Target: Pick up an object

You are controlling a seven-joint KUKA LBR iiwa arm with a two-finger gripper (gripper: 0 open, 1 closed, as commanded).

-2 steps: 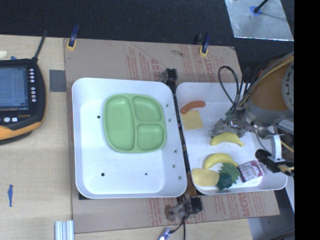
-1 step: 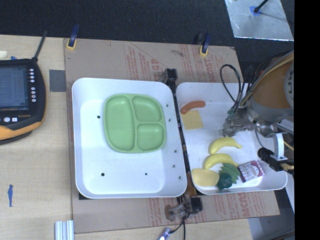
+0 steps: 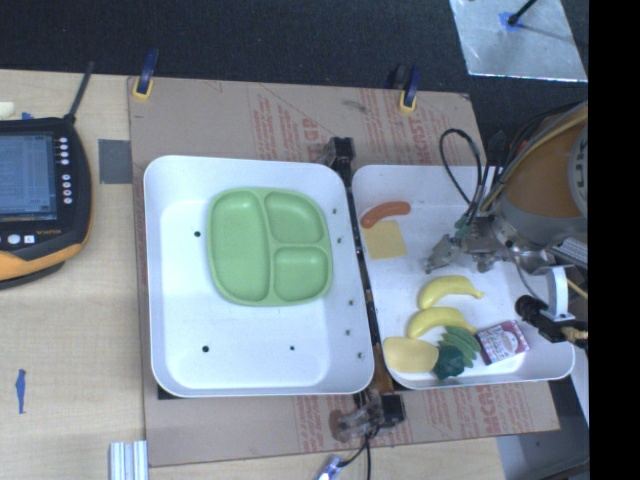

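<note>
Two white bins: left bin (image 3: 165, 268), right bin (image 3: 420, 183). One green divided plate (image 3: 268, 245). Two yellow bananas, at 12 o'clock (image 3: 450, 290) and 6 o'clock (image 3: 438, 320) of the pair. One sausage (image 3: 385, 212), one cheese slice (image 3: 386, 239), one dark green vegetable (image 3: 455, 352), one pink packet (image 3: 502, 341).

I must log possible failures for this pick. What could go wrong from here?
1. The two bananas, yellow piece and green toy lie crowded, so the hand may catch two or push one aside.
2. The packet lies near the right bin's rim, awkward to approach.
</note>
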